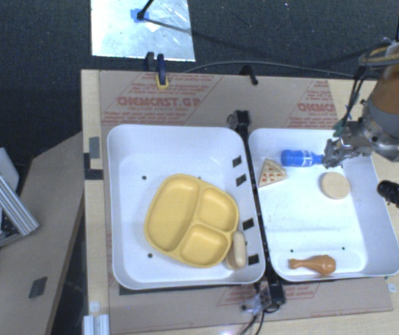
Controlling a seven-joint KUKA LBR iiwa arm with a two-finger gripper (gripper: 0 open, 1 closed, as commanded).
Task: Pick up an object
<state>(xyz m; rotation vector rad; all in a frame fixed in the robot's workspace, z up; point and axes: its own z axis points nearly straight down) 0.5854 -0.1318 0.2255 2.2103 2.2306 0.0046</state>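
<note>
The right bin (pixel 367 257) holds a blue bottle (pixel 298 158) lying on its side at the back, a pizza slice (pixel 272 173) at the left wall, a round tan disc (pixel 335 185) and a chicken drumstick (pixel 313 264) near the front. My gripper (pixel 333 152) hangs at the right end of the blue bottle, just above the tan disc. The arm comes in from the right, with its orange band at the upper right.
The left bin (pixel 137 152) carries a yellow divided tray (pixel 192 219) and a small beige piece (pixel 238 250) by its right corner. A black clip divider (pixel 250 187) runs between the bins. Cardboard lies under both bins.
</note>
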